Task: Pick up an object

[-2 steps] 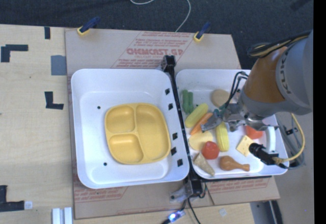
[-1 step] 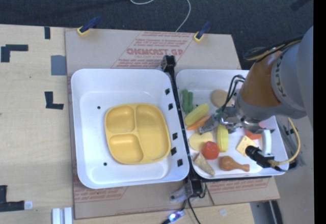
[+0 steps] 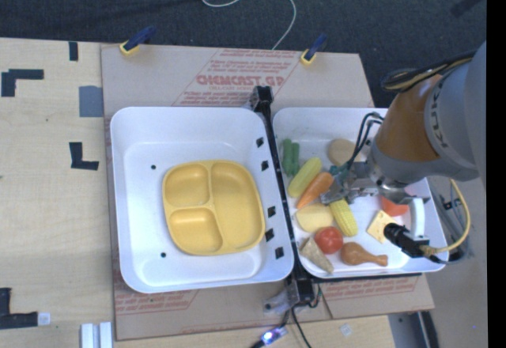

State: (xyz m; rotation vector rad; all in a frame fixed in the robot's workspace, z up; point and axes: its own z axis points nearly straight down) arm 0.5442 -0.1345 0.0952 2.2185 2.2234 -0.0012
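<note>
With the gripper low over the carrot, finger state indiscernible, a sound grasp required centring on it, clear of the corn beside it.

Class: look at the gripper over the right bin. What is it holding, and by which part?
It cannot be told: the gripper sits low among the toy food by the carrot, with no item seen between its tips.
</note>
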